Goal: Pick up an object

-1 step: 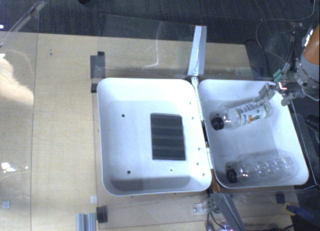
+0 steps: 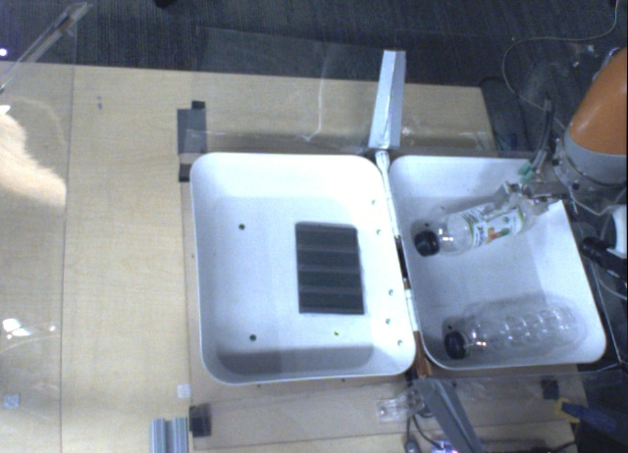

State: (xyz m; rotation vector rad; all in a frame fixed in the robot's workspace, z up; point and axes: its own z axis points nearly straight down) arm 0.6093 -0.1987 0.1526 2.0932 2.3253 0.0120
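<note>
Gripper at three o'clock in the right bin, its fingers clamped on a clear bottle; second bottle lies at five o'clock.

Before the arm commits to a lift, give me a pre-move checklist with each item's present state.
1. Target in the right bin: small labelled bottle lies on its side, black cap toward the divider. Ok.
2. gripper at the bottle's base end: ok.
3. Bottle actually between the gripper's parts: cannot tell, too blurred.
4. Large clear bottle lies apart from the target, nearer the front wall: ok.
5. Dark ridged block sits in the left bin, out of the path: ok.
</note>
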